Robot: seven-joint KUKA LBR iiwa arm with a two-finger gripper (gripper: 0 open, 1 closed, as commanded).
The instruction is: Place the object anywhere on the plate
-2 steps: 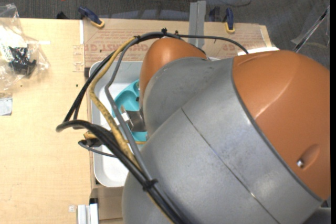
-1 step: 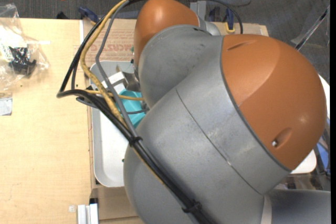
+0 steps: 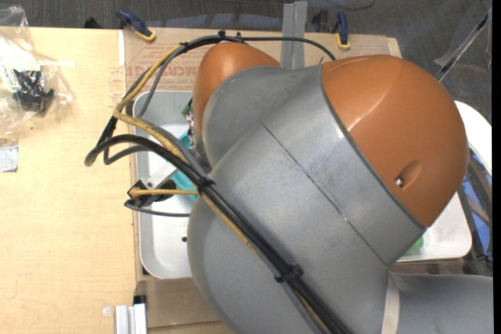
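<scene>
1. Beneath the grey arm (image 3: 313, 192), whose orange-capped joints (image 3: 391, 137) lay closest to the camera, the hand reached down toward the left bin (image 3: 156, 254). Whether the hand was open, closed or gripping anything could not be told.
2. Beside the hand's presumed position, on the side away from the arm's base, a teal piece (image 3: 184, 182) lay in the left bin, partly crossed by the cable bundle (image 3: 149, 160). It may have been the task's object or part of the plate, but too little of it was exposed to say which.
3. On the far side of the arm from the hand, a strip of the right bin (image 3: 462, 231) was exposed, with a green fragment (image 3: 415, 245) at its inner edge. This fragment could not be identified.
4. Well apart from the hand, on the wooden bench (image 3: 55, 207), lay a clear bag of small black parts (image 3: 27, 82), which had no bearing on the task.
5. Risk, as judged: the looped cables hung over the bin wall near the hand and could snag the rim or sweep the teal piece if the arm swung.
6. Risk, as judged: with object and plate unconfirmed, a release could land beside the plate, or an empty hand could complete the motion with nothing placed.
</scene>
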